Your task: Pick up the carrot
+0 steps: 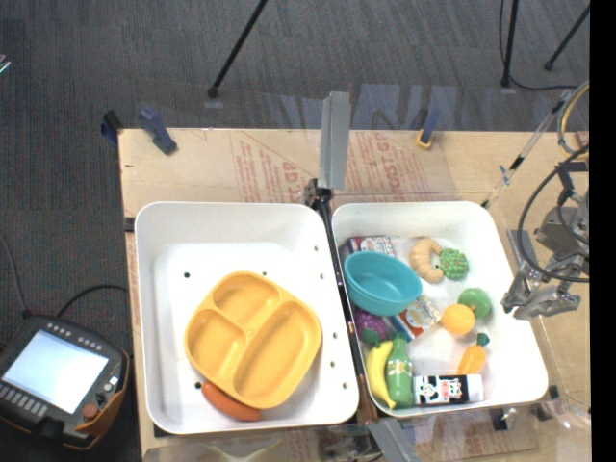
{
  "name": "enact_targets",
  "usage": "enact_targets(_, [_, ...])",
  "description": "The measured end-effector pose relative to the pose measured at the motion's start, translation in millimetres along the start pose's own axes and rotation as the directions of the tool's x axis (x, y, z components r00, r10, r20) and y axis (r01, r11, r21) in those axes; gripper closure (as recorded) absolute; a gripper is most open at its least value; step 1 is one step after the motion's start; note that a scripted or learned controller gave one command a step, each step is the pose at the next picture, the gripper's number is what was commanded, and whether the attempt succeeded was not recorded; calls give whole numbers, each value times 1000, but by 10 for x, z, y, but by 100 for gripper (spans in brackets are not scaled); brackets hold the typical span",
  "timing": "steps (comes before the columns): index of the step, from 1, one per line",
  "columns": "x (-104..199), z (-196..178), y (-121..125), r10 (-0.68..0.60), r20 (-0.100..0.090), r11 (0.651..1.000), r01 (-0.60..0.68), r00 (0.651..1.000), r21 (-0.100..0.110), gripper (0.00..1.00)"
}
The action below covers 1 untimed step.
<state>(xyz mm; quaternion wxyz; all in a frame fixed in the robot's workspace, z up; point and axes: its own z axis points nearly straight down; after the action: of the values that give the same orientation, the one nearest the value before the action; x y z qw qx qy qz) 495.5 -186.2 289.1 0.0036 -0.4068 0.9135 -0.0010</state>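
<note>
The carrot (472, 359) is small and orange with a green top. It lies in the right bin (515, 258) near the front right, just below an orange ball (458, 319) and above a black-and-white milk carton (447, 389). My gripper (539, 299) hangs at the right rim of that bin, to the right of the carrot and slightly behind it, well apart from it. Nothing shows in its grasp.
The right bin also holds a teal bowl (381, 281), a croissant (426, 258), broccoli (453, 263), a lime (475, 302), purple grapes (371, 326), a banana (380, 373) and a green bottle (399, 372). In the left bin (164, 248) a yellow divided plate (253, 338) lies over an orange sausage (229, 404).
</note>
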Motion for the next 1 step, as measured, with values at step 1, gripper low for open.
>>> enact_targets(1, [19, 29, 2, 4, -2, 1000, -4, 1000, -6, 0])
